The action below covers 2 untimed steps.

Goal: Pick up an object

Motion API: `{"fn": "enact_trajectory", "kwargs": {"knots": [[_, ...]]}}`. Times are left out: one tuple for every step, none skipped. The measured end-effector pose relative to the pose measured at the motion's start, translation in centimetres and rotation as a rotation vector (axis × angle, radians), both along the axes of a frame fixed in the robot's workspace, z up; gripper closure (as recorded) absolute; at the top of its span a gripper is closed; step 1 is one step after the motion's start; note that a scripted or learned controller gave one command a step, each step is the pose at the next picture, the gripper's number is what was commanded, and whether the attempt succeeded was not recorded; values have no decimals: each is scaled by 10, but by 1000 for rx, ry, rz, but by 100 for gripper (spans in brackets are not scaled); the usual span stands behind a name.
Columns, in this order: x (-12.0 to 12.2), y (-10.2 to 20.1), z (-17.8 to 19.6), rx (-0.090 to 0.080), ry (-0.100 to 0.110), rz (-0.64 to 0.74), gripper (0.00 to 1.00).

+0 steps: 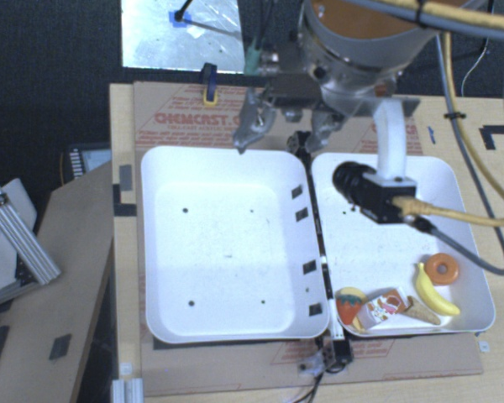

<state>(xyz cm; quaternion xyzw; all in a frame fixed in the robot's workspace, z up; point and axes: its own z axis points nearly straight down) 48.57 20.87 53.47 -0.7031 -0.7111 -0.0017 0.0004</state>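
From my remote station I see a bench (126, 141) covered with printed cardboard, carrying two shallow white bins side by side, joined along a dark central divider fitted with small clips. The left bin (164, 309) has a bare floor marked by a few dark specks. The right bin (475, 309) holds all the objects, gathered in its near corner: a yellow banana (434, 295) lying near the right wall, an orange ring-shaped toy (442, 268) just above it, an ice-cream cone toy (420, 311) beside the banana, a small red-and-white packet (383, 306), and a round orange-red fruit (349, 303) close to the divider. Beyond the bench lies dark flooring with a reflective sheet (181, 19) at the far side, and an aluminium frame (17, 233) stands at the left. The arm (370, 15) enters from above right, its wrist poised over the far edge of the bins (a black camera module (370, 191) and yellow cable hang over the right bin). The gripper (281, 137) sits above the far rim near the divider, its two fingers spread apart with nothing between them. It is well apart from the objects. The far half of the right bin's floor offers unobstructed surface.
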Motion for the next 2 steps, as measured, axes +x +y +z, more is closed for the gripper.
{"fn": "enact_trajectory", "kwargs": {"knots": [[1,16,0,-1,0,-5,0],[1,15,12,0,-2,-6,100]]}}
